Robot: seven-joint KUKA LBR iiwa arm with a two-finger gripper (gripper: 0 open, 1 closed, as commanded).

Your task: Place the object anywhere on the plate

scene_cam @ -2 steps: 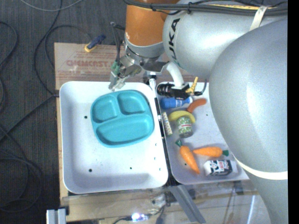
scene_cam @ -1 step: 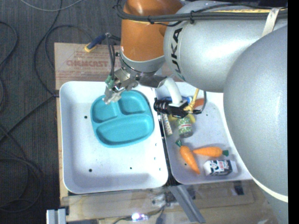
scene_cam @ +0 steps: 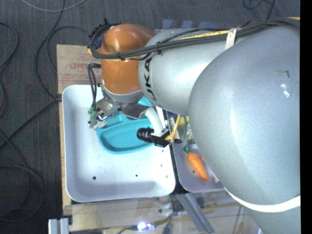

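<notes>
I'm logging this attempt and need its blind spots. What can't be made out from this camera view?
- The blue plate: its upper part is hidden under the orange wrist band.
- The right bin: mostly covered by the grey arm; a carrot shows in it.
- The gripper: the wrist overhangs it, so whether it holds anything is unclear.

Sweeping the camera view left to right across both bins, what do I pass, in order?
Left bin's outer wall → gripper, at the plate's left edge → blue plate → carrot, lying in the right bin.
</notes>
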